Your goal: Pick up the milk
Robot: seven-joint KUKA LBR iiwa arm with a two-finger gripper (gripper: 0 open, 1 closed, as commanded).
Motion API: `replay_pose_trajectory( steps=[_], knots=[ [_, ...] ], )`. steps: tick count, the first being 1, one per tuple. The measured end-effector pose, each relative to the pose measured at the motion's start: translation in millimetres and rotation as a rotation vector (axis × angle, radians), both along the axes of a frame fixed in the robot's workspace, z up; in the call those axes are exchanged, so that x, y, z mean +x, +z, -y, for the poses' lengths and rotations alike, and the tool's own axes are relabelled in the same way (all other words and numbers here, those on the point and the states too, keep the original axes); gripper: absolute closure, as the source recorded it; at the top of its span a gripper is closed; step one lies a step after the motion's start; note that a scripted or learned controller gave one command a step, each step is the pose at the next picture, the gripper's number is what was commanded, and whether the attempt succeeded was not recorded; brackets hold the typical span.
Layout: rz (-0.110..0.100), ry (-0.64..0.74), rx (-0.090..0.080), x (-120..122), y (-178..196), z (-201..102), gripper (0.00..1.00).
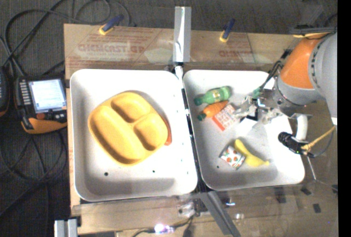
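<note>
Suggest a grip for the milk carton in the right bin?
The milk carton lies tilted near the front of the right bin, with the banana against its right side. Probably come straight down and pinch its flat sides, keeping off the banana side.

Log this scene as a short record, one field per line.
left bin: holds a yellow divided plate
right bin: green bottle, carrot, red-and-white carton, banana, small carton
gripper: low in the right bin, just right of the red-and-white carton
grip: cannot tell from this view
arm: reaches in from the right
</note>
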State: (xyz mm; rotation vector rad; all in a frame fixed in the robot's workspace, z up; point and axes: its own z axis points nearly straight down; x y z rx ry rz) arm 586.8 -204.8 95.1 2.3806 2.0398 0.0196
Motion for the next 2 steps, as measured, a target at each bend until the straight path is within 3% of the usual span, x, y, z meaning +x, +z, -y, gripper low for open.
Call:
replay_pose_trajectory(
  steps=[1, 2],
  knots=[
    [0.006, 0.098, -0.014, 41, 1, -22, 0.00],
    [0.014, 0.221, -0.018, -1, 3, -40, 0.00]
  ],
)
